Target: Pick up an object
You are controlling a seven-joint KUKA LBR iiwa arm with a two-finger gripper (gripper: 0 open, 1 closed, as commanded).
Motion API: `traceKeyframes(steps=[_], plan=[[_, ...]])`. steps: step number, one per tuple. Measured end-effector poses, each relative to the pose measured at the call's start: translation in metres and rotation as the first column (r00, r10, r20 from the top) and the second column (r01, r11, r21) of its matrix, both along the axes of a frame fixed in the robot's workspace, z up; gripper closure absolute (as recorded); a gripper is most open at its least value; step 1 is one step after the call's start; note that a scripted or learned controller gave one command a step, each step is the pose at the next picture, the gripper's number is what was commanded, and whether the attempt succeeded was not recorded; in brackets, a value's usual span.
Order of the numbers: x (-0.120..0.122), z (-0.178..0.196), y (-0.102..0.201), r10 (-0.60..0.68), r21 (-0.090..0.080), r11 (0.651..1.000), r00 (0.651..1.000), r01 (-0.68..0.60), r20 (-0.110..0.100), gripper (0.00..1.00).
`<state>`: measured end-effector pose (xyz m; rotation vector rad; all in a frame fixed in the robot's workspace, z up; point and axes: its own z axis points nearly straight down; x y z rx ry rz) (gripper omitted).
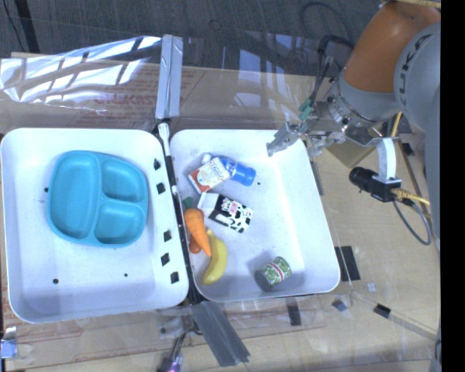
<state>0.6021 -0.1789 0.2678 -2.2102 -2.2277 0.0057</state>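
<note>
over the far right corner of the right bin hung the gripper; whether it was released or clenched, i cannot tell. nothing showed in its grasp. the objects lay apart from it, toward the bin's left and near side: a blue-capped bottle, a cow-patterned carton, a smooth tapered carrot touching a curved banana, and a small round can. a blue divided plastic tray sat in the left bin.
</note>
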Motion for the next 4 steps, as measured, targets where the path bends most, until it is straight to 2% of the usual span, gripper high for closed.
traceKeyframes(steps=[1,2,3,4], plan=[[0.019,-0.156,0.012,-0.086,0.001,0.996,0.996,0.086,-0.002,0.0],[0.048,-0.181,-0.009,-0.062,0.004,0.998,0.998,0.062,-0.03,0.0],[-0.02,-0.176,0.026,0.161,0.003,0.987,0.987,-0.161,0.0,0.0],[-0.068,-0.123,0.078,0.2,0.001,0.98,0.98,-0.2,0.004,0.0]])
